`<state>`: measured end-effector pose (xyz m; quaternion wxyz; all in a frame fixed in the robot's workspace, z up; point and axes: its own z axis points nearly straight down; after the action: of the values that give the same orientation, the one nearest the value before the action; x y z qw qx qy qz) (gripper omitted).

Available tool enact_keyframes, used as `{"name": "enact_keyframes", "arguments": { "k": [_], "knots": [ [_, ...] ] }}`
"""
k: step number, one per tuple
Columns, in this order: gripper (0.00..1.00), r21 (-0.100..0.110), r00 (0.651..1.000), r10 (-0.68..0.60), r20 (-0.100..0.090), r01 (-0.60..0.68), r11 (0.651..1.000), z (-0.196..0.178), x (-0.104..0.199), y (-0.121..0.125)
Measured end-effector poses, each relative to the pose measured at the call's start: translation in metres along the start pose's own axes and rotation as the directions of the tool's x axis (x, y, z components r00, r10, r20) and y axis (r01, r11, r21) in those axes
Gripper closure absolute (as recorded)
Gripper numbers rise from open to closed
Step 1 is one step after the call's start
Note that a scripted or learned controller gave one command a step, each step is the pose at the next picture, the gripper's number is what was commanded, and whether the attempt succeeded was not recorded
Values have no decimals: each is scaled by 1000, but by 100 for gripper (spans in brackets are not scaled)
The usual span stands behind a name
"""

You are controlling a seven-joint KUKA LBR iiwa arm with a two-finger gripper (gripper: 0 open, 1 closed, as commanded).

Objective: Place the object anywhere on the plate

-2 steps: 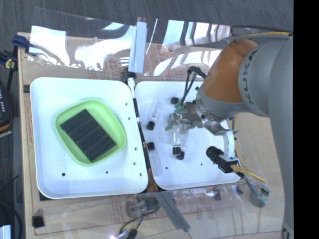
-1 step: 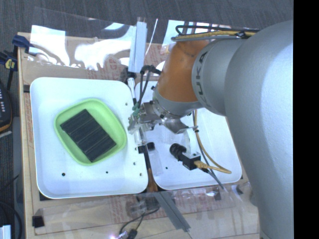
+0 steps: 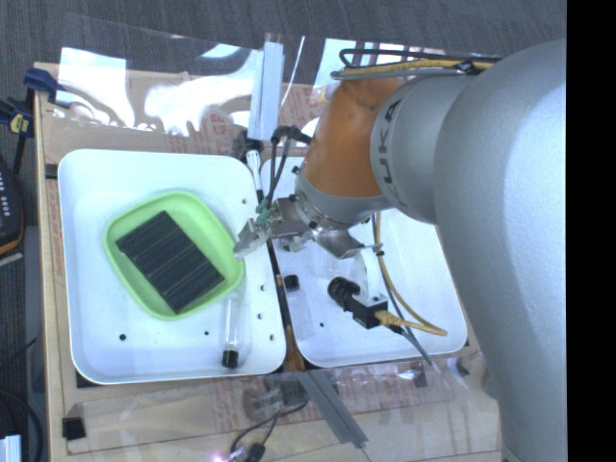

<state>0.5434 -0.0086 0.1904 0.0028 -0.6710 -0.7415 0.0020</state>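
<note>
A lime-green square plate (image 3: 217, 221) lies in the left bin (image 3: 87, 191). On it rests a dark, ribbed rectangular object (image 3: 168, 258), lying flat and covering most of the plate's middle. My gripper (image 3: 249, 236) hangs just past the plate's right rim, close to the wall between the two bins. It stands apart from the dark object, and nothing shows in it. The grey arm with its orange band (image 3: 351, 152) covers most of the right bin.
A clear tube with a black cap (image 3: 231, 330) lies near the left bin's front right corner. A small dark piece (image 3: 289, 282) sits in the right bin (image 3: 423, 340) by the divider. A yellow cable (image 3: 404, 306) loops from the arm over that bin.
</note>
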Motion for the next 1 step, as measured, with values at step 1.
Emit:
{"name": "enact_keyframes", "arguments": {
  "k": [1],
  "knots": [
    [0,-4,999,-39,1,39,999,-28,-31,1]
  ]
}}
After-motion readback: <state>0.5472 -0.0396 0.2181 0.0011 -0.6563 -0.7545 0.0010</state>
